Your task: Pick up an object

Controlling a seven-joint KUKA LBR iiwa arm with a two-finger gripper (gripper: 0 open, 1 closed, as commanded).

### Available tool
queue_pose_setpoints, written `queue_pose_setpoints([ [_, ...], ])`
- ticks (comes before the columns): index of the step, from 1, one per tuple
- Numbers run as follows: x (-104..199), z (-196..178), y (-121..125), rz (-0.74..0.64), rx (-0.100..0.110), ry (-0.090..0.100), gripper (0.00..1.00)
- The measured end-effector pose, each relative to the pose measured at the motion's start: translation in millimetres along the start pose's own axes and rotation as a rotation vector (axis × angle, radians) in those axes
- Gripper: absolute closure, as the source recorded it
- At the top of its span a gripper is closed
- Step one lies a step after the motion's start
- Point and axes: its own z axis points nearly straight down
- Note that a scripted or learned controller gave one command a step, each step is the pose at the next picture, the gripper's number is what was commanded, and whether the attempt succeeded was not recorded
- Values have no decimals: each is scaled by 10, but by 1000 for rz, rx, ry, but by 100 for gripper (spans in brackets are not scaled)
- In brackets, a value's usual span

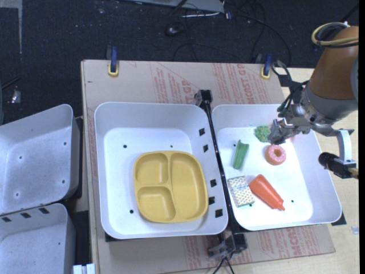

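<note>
Two shallow white bins sit side by side on a cardboard-covered worktop point(148, 81), their inner walls meeting along a dark seam with black clips.

The left bin point(114, 124) holds one thing: a yellow tray point(170, 185) with three compartments, lying flat towards the bin's near side. Nothing lies in any of its compartments.

The right bin point(319, 210) holds five small things. A green stick point(240, 155) lies in the left half, running roughly front to back. Near the far wall is a green clump point(262, 133), partly covered by the arm's tooling. Just right of the stick and near the clump is a pink ring point(276, 154) with a pale centre. Towards the front lies an orange cone point(267, 191), slanted with its narrow end pointing to the front right. Just left of the cone, close beside it, is a patterned pad point(241, 191) with a pale green border; whether the two touch cannot be told.

The arm comes in from the right, its orange band high at the frame's edge. The pincer point(281, 131) hangs over the far part of the right bin, between the clump and the ring and right above both. Its tips are dark and blurred against the wrist, so whether it is spread or pressed together cannot be told, and nothing can be seen pinched in it.

A third white bin point(34, 153) lies off the worktop at the left.
</note>
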Motion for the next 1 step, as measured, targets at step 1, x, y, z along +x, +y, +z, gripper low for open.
queue_pose_setpoints([
  [1, 632, 42, -67, -2, 1, 1, 100],
])
